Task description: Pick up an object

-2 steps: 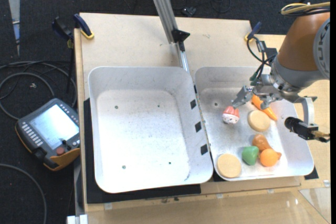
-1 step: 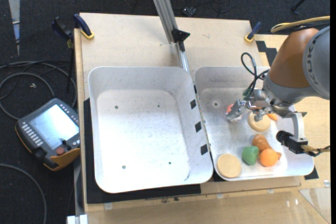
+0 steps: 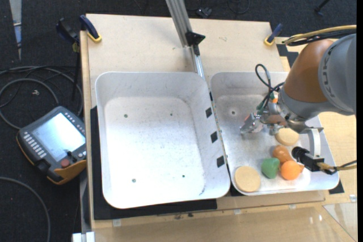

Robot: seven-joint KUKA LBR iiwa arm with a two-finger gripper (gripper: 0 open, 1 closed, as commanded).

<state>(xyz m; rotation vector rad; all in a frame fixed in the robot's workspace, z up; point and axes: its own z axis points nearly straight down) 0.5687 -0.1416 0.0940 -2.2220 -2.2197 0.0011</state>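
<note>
My gripper (image 3: pixel 251 124) hangs low over the middle of the right bin (image 3: pixel 238 90), above bare floor. To its right lies a cream oval piece (image 3: pixel 287 136), close to the wrist. Below that sits a brownish-orange lump (image 3: pixel 281 152), then an orange ball (image 3: pixel 291 170) with a green piece (image 3: pixel 270 168) on its left. A tan round disc (image 3: pixel 248 178) rests at the bin's front edge. I see nothing held in the gripper.
The left bin (image 3: pixel 113 88) stands beside the right one, sharing a raised rim (image 3: pixel 212 122). A slanted metal pole (image 3: pixel 176 3) rises behind the bins. A teach pendant (image 3: pixel 54 144) lies on the floor at left.
</note>
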